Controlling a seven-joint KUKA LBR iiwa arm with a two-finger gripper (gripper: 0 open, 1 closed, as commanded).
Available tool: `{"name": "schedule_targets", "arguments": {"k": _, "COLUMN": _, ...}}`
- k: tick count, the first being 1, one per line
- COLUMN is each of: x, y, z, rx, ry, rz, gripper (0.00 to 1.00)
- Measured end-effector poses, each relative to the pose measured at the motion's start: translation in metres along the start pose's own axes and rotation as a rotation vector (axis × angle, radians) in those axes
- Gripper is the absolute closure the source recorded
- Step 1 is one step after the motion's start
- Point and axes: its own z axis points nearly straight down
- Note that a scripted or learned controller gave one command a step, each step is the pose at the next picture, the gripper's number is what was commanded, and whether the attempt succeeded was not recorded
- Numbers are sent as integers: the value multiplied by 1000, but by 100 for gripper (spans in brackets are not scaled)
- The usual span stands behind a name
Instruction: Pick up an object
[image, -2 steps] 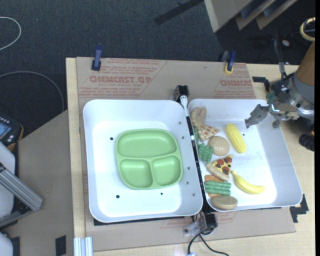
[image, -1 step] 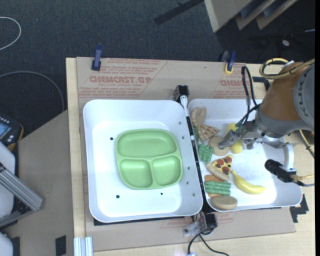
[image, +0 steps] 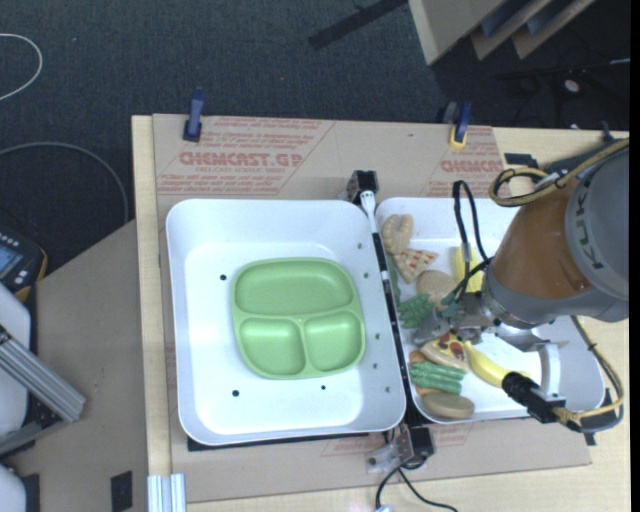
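Observation:
My gripper (image: 452, 322) is low in the right bin (image: 580, 395), among a pile of toy food. Right around it lie a green leafy piece (image: 415, 313), a pizza slice (image: 446, 351) and a yellow banana (image: 487, 368). Closer to the front edge are a green bean pod (image: 436, 376) and a tan potato-like piece (image: 450, 405). Farther back sit a beige bread piece (image: 397, 232), a triangular cracker (image: 415, 262) and a tan round piece (image: 435, 283). The arm's grey and orange wrist (image: 540, 260) hides part of the bin.
The left bin (image: 200, 390) holds a green divided plate (image: 298, 317). Black cables (image: 465, 225) run from the wrist over the right bin's back. Two clamps (image: 193, 117) (image: 459, 124) pin the cardboard at the bench's back edge.

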Motion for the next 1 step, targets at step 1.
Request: {"name": "schedule_targets", "arguments": {"k": 1, "x": -3, "y": 4, "z": -12, "rx": -11, "ry": -5, "rz": 3, "gripper": 100}}
